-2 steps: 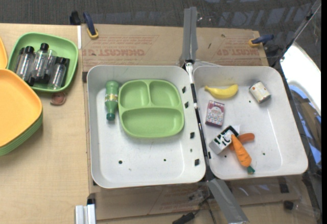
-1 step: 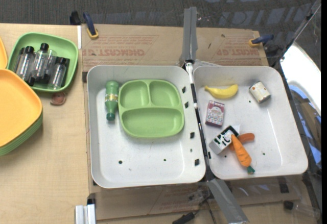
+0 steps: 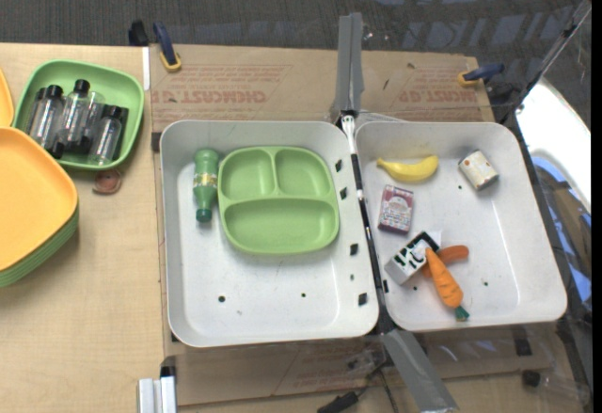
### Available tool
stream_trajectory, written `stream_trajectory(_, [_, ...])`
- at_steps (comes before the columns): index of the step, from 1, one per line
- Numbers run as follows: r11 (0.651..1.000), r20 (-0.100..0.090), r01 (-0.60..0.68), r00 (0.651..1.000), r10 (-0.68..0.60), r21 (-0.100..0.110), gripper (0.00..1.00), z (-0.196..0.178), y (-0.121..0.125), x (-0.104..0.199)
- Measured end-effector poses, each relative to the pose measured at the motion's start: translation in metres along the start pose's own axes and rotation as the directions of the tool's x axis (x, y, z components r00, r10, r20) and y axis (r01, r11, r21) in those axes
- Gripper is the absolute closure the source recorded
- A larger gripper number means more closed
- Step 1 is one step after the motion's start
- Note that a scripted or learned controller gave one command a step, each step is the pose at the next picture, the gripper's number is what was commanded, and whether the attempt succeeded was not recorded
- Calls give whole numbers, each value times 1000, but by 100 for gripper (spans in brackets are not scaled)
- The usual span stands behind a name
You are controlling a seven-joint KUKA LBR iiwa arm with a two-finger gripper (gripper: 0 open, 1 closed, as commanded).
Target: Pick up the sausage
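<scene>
While the sausage (image 3: 453,253) lies untouched:
Location: right bin (image 3: 536,242), touching the carrot (image 3: 444,279), beside a black-and-white box (image 3: 410,258).
Claw state: cannot tell.
Risk: grasping the carrot instead, because both overlap.

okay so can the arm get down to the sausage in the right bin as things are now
Probably yes, but awkwardly. From above nothing covers the sausage, yet the carrot lies across its left end and the black-and-white box sits just beyond, so fingers closing there may catch the carrot too.
</scene>
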State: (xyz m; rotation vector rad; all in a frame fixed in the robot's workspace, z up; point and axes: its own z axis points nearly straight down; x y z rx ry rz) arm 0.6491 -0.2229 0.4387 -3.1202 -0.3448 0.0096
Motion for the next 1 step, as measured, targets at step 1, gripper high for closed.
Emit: stream_trajectory(1, [996,-2,85,996,-85,-2,100,-1,-1,4])
